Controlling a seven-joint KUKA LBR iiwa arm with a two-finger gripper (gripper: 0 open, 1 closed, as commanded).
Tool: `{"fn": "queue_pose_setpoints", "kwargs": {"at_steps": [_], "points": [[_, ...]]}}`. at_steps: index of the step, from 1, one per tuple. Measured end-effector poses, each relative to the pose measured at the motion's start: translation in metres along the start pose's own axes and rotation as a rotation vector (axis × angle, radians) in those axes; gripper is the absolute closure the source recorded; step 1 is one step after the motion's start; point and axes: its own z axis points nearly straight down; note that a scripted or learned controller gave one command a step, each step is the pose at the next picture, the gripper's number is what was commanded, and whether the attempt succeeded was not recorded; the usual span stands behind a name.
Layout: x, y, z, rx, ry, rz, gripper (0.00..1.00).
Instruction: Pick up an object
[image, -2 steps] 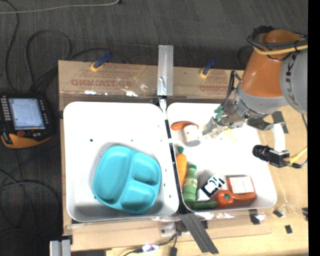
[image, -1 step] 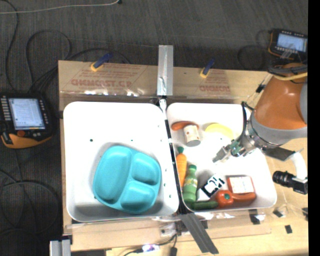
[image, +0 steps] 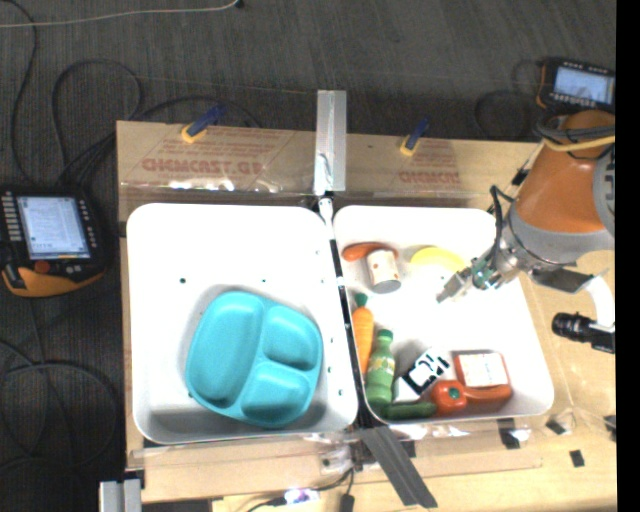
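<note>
- Object to pick: nothing is chosen yet; candidates are all lying in the right bin (image: 520, 330), most crowded along its left wall and near edge
- We are hovering the gripper (image: 452, 288) over bare floor in the upper middle of that bin, just below the yellow piece (image: 436, 258) and right of the small cylinder (image: 383, 270); nothing is sitting between the fingers
- Jaw state: we are not able to tell; the tip is too small and blurred
- We are judging this as the approach step, grasp not yet made
- Next move is calling for a target choice, then a lateral shift and a descent; the yellow piece and cylinder are looking nearest; both are lying apart from the clutter, so easier
- Count, right bin: one yellow piece; one cylinder; one orange-red piece (image: 360, 251) behind it; one carrot (image: 363, 333); one green bottle (image: 380, 370); one black-and-white item (image: 426, 370); one red box (image: 482, 372); one tomato-like piece (image: 449, 397)
- Count, left bin (image: 160, 300): one teal divided tray (image: 256, 357)
- Two bins in total
</note>
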Motion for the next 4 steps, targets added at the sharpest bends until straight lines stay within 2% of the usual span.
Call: {"fn": "queue_pose_setpoints", "kwargs": {"at_steps": [1, 2, 3, 4], "points": [[0.052, -0.048, -0.022, 0.001, 0.001, -0.031, 1.0], [-0.024, 0.007, -0.013, -0.001, 0.002, -0.04, 1.0], [-0.024, 0.007, -0.013, -0.001, 0.002, -0.04, 0.0], [-0.061, 0.039, 0.096, -0.001, -0.003, 0.041, 0.0]]}}
